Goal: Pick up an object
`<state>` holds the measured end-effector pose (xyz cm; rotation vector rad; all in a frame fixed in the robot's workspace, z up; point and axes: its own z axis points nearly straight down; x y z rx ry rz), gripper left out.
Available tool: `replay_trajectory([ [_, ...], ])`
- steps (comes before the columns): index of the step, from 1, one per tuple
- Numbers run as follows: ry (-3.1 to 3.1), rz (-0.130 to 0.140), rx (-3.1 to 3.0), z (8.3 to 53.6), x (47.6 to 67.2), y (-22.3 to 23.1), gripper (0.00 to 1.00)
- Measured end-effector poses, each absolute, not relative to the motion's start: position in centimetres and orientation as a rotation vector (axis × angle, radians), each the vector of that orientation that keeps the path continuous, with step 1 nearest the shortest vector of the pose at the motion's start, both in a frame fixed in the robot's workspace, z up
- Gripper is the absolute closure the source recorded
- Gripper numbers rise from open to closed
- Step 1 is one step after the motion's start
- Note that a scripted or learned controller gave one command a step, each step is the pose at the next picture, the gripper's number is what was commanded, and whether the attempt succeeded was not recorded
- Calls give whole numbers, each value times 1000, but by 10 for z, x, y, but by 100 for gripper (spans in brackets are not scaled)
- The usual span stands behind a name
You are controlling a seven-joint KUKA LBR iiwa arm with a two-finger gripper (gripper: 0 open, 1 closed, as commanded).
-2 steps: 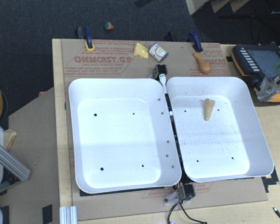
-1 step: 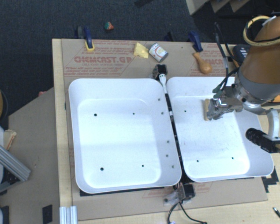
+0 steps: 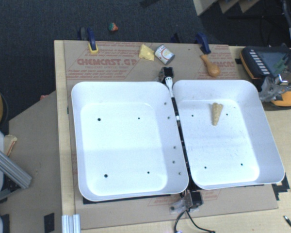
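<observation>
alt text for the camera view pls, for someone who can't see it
Two shallow white bins sit side by side on a bench: the right bin holds one small tan cone-shaped object near its far end, beside the left bin. Beyond the bins lie a yellow piece, a small box and a tan wooden piece.

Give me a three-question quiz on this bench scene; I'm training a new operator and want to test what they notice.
1. True or false: the cone-shaped object lies in the left bin.
2. Which lies on the brown board behind the bins? A) a yellow wedge B) a red mug C) a green bottle
3. Fill in: the small boxy white item sits just to the ______ of the yellow wedge in the camera view.

Key: 1. False; it lies in the right bin, toward its far side. 2. A. 3. right.
</observation>
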<state>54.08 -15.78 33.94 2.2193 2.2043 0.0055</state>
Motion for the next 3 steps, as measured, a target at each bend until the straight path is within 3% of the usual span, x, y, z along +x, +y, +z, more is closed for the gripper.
replay_trajectory([
  [1, 2211, 0, 2223, 349, 514, -226, 100],
  [2, 2232, -2, 2219, 299, 511, -134, 100],
  [3, 2210, 1, 2221, 343, 502, -200, 100],
])
